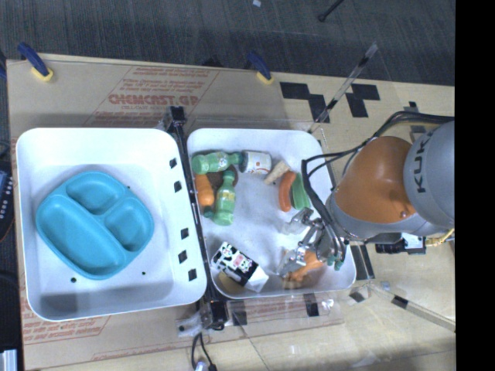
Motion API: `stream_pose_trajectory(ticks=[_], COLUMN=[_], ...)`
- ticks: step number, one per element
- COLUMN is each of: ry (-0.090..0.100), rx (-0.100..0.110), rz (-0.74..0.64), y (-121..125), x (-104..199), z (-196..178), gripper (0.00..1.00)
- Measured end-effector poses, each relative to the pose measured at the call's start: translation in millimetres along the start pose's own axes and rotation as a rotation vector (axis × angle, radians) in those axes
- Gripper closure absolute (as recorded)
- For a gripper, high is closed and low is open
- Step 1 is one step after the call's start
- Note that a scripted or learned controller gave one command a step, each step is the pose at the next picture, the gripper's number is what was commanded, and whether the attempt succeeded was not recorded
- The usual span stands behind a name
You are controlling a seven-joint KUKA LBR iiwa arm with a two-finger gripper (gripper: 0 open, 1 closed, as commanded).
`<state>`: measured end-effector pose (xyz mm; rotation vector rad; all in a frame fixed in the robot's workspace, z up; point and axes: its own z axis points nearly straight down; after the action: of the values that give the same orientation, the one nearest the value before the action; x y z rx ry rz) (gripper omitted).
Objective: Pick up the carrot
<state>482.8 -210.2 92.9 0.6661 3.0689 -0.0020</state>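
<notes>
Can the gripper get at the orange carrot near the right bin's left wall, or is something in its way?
Probably yes, from above. The carrot lies with its top bare, but a green bottle lies close against its right side, so the gripper, now near the right bin's lower right corner, has little room for its fingers.

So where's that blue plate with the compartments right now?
The blue divided plate lies in the left white bin in the camera view, toward that bin's left side, apart from the cluttered right bin where the arm is reaching.

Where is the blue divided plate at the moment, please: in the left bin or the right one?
In the left bin: the blue divided plate lies flat on the left bin's white floor.
</notes>
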Motion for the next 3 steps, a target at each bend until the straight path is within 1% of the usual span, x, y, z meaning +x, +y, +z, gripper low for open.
stream_pose_trajectory(ticks=[1, 2, 3], ry=[-0.004, -0.001, 0.001], rx=[-0.001, -0.001, 0.000], rz=[-0.010, -0.011, 0.400], y=[2.4, 0.5, -2.7], x=[-1.8, -2.4, 4.6], z=[-11.0, -53.7, -61.8], gripper=[1.00, 1.00, 1.00])
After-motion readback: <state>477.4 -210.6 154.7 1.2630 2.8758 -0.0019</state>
